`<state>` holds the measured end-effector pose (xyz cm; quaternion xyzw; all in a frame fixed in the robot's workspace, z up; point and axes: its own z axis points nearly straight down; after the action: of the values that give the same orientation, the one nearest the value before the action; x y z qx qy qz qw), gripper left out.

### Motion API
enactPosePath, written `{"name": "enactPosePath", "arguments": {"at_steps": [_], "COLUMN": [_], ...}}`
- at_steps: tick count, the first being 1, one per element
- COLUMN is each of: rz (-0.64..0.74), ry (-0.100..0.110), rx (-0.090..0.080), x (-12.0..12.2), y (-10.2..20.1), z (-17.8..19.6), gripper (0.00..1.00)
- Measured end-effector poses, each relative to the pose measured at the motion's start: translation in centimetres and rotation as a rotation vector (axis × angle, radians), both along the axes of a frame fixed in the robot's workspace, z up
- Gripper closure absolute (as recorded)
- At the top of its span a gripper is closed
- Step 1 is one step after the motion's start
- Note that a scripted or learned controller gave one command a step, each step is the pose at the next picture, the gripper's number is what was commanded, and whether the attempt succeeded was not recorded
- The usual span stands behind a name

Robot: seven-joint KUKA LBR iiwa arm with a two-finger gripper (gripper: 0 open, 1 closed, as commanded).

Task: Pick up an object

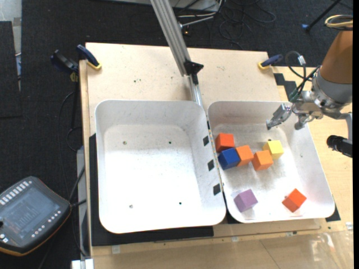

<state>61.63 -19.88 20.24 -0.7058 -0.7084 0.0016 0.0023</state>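
Observation:
The right bin (314,167) holds several small blocks. A cluster sits near its middle: an orange block (225,141), a blue block (229,158), another orange block (244,153), a third orange one (262,159) and a yellow block (275,147). A purple block (245,199) and a red-orange block (294,199) lie near the front. My gripper (288,120) hangs above the bin's back right part, up and to the right of the yellow block. Its fingers are spread apart with nothing between them.
The left bin (112,150) stands beside the right one. A slanted metal pole (171,29) runs down to the bins' shared back edge. Clamps sit at the board's back corners (90,58). A teach pendant (28,214) lies at the lower left.

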Motion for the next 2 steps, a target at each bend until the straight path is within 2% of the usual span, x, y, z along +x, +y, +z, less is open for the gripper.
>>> {"name": "enactPosePath", "arguments": {"at_steps": [2], "rz": [-0.004], "ry": [-0.001], "rx": [0.000], "x": [-0.1], "y": [-0.8], "z": [-11.1], "gripper": [0.00]}}
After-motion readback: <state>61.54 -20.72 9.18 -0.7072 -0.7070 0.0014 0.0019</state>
